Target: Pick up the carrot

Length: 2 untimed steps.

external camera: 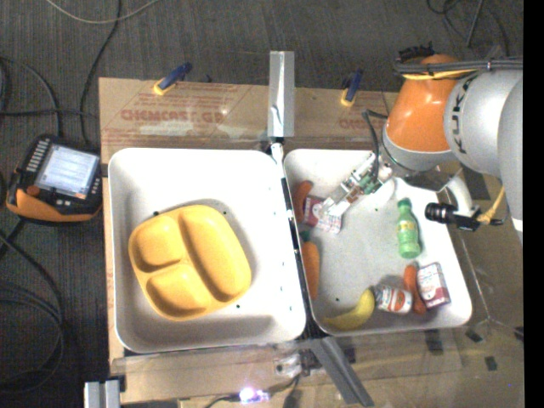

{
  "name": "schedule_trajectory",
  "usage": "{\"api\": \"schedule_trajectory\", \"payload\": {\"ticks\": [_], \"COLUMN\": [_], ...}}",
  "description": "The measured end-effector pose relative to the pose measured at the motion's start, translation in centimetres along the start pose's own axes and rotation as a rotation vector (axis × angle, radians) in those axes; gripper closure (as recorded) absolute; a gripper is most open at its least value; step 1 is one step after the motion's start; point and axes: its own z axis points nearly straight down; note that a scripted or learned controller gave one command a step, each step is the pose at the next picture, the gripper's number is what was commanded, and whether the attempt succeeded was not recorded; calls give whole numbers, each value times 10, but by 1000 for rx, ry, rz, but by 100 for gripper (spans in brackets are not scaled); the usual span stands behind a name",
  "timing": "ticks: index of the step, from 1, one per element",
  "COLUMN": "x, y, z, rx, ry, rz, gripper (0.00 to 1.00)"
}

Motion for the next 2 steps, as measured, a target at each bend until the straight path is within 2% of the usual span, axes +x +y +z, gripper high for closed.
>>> {"api": "schedule_trajectory", "payload": {"ticks": [1,2], "x": [-22,-46], "y": [33,6], "z": [30,32], "rx": [47,24], "ry": [55,56], "rz": [-228,-369], "gripper": [0,0]}}
